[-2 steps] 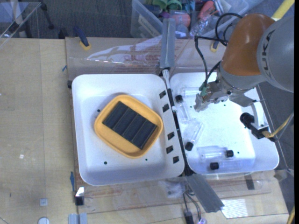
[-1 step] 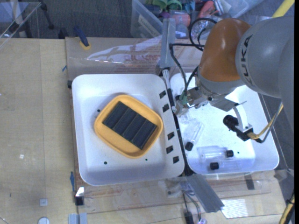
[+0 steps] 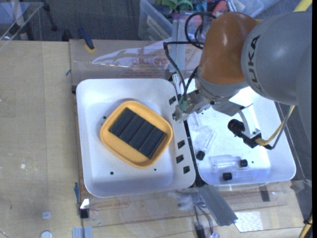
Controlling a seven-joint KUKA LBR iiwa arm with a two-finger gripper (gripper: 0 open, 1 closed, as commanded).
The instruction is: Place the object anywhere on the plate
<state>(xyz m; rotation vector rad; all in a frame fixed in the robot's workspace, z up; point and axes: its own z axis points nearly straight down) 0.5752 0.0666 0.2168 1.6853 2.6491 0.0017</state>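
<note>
A yellow plate (image 3: pixel 136 133) with a dark ridged centre lies in the left bin (image 3: pixel 94 100). In the right bin (image 3: pixel 277 157) lie clear plastic objects with black caps: one (image 3: pixel 204 139) near the divider and a longer one (image 3: pixel 229 161) toward the front. My gripper (image 3: pixel 182 108) hangs below the orange band of the arm (image 3: pixel 225 48), over the divider between the bins, just right of the plate's far corner. The wrist hides most of it. Nothing shows held in it.
A black knob with a yellow cable (image 3: pixel 247 133) hangs over the right bin. A clear tub of coloured toys (image 3: pixel 198 1) stands behind the bins. Black clips (image 3: pixel 181 152) line the divider. Wooden bench lies to the left.
</note>
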